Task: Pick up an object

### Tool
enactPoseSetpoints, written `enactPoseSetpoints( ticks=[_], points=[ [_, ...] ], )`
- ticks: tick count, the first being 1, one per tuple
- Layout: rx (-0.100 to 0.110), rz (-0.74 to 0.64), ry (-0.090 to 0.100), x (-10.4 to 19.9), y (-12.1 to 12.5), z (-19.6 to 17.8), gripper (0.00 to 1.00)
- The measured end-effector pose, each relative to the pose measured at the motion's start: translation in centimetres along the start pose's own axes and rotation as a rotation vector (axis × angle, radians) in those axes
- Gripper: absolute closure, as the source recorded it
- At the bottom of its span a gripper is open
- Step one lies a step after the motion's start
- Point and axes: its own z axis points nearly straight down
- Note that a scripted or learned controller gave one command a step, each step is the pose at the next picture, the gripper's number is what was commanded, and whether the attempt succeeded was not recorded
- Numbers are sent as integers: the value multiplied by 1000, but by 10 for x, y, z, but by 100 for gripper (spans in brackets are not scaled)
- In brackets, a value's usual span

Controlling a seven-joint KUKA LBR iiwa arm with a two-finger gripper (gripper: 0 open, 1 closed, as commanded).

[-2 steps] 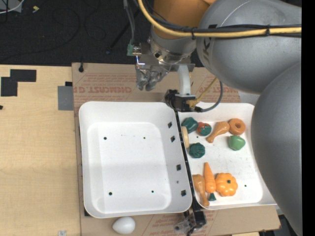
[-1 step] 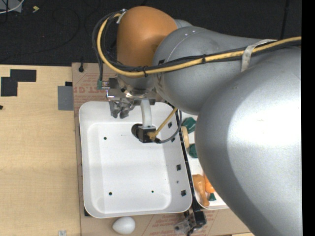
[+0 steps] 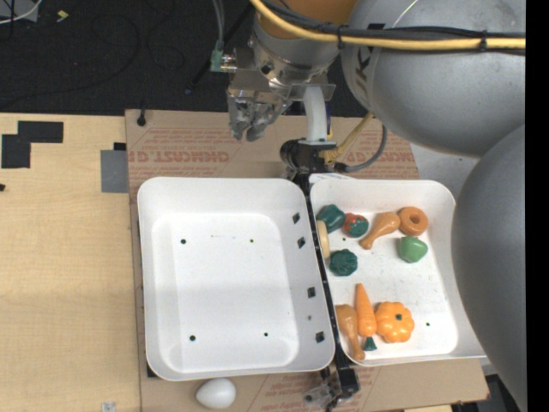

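Pale wood worktop [image 3: 60, 256] carries a brown cardboard sheet [image 3: 184, 148] with two shallow white bins on it. Nearest, at the sheet's front edge just outside the left bin [image 3: 163, 230], lies a white egg [image 3: 215, 393], partly cut by the frame's bottom. Along the front of the right bin [image 3: 442, 200] sit an orange pumpkin [image 3: 395, 322], a carrot [image 3: 365, 312] touching it, and a tan piece [image 3: 346, 324] half hidden under the carrot. Mid-bin lies a dark green vegetable [image 3: 343, 262]; farther back are a green pepper [image 3: 413, 249], a drumstick [image 3: 380, 227], a doughnut [image 3: 413, 220], a red-and-green piece [image 3: 355, 226] and another dark green item [image 3: 331, 219]. Farthest, beyond both bins' back edges, hangs the end effector [image 3: 250, 125], over the cardboard, well apart from every toy. It has nothing in its grasp; its fingers are blurred together, so their spread is unclear. Grey arm links hide the right bin's right edge.
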Motion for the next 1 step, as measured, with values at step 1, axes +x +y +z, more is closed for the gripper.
enactPoseSetpoints(
  ticks=[1],
  points=[
    [24,-5,-5,55,-4,88,100]
  ],
)
